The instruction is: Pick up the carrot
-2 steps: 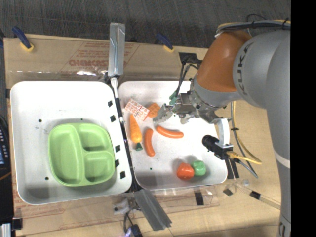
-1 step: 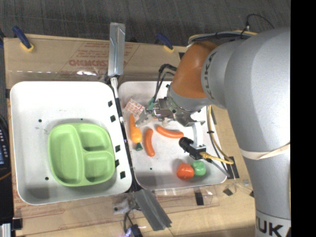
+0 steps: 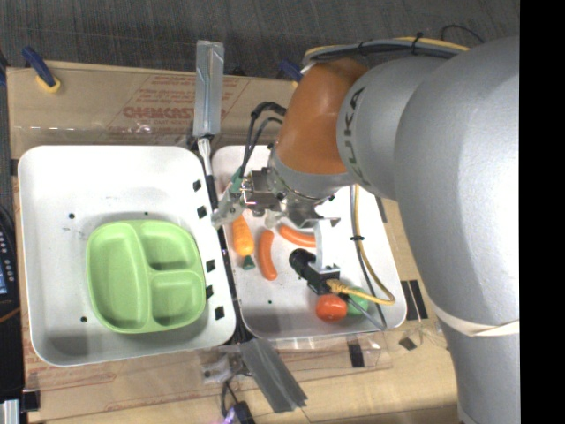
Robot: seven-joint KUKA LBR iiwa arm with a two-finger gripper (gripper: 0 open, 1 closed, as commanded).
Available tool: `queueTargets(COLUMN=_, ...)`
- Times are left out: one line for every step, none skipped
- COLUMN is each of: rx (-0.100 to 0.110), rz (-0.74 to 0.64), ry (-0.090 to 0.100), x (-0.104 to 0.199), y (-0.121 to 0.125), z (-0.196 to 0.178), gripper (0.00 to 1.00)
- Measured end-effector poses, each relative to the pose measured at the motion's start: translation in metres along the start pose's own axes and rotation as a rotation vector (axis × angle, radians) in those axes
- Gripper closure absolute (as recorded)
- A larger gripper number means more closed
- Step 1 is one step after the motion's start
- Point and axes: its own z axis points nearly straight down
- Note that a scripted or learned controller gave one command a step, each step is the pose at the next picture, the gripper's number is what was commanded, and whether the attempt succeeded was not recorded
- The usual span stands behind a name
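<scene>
The carrot (image 3: 240,236) is a short orange piece with a green end, lying near the left wall of the right bin (image 3: 375,237). My gripper (image 3: 247,203) hangs directly over the carrot's upper end, close to the wall between the two bins. The wrist and the arm's orange band hide most of the gripper from above. Nothing shows as lifted off the bin floor.
Beside the carrot lie a small red-orange piece (image 3: 267,255) and a curved orange piece (image 3: 297,234). A red-orange round thing with a green top (image 3: 332,307) sits near the front. The left bin (image 3: 53,184) holds a green sectioned plate (image 3: 146,275).
</scene>
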Motion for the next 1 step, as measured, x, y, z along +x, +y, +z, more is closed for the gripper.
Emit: queueTargets(rx=0.0, rz=-0.182, ry=-0.001, x=-0.0415, y=0.0252, z=0.0007, gripper=0.0)
